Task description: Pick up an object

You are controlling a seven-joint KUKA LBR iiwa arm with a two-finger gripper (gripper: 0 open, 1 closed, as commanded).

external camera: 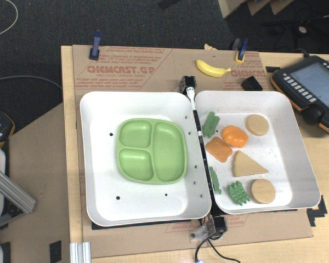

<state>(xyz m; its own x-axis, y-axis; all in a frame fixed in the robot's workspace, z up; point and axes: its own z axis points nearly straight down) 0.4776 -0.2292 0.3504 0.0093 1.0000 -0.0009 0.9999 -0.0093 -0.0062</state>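
Note:
The right white bin holds several toy foods: a green pod near its left wall, an orange pepper-like piece, an orange-brown chunk, a tan wedge, two tan round cookies, a green leafy piece and a small green strip. The left white bin holds a green divided plate.
A yellow toy banana lies on the cardboard board behind the bins. A black-and-orange teach pendant rests at the right edge. Blue clamps pin the board's back edge. Cables run at the front.

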